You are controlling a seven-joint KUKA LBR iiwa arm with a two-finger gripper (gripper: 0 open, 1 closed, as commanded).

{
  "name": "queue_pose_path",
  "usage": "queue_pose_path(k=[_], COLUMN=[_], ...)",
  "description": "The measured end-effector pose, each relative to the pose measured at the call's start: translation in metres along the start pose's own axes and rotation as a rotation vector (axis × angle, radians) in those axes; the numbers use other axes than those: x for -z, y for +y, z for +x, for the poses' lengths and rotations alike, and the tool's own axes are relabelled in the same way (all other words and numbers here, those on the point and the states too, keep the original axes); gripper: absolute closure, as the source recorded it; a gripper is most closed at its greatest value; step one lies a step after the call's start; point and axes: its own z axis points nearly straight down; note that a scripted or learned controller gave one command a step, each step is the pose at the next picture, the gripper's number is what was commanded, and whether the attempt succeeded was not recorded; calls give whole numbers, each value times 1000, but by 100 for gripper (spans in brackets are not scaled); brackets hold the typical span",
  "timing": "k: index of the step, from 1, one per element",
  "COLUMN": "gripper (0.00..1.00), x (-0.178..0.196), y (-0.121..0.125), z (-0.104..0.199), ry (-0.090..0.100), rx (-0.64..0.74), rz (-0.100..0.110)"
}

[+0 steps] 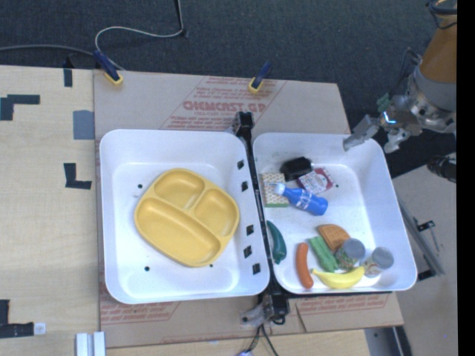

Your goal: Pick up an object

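The right bin [386, 199] holds several small items: a blue bottle [305, 199], a black block [295, 166], a red and white packet [320, 178], a dark green vegetable [276, 242], an orange sausage shape [303, 265], a banana [339, 277], a brown piece [332, 235] and two grey round cans [353, 251]. My gripper [374, 136] hovers over the bin's far right corner, above and to the right of the black block. Its fingers are spread open with nothing between them.
A yellow divided plate [187, 216] lies in the left bin [119, 199]. A black divider with clips [251, 199] runs between the bins. Two blue and yellow clamps [108, 67] hold the cardboard sheet at the back. A cable loops over the dark floor behind.
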Motion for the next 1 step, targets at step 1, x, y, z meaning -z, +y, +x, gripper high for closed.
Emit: queue_pose_path(k=[1], gripper=[0], x=[-159], y=[-6], z=[7], ry=[1], rx=[0], rz=[0])
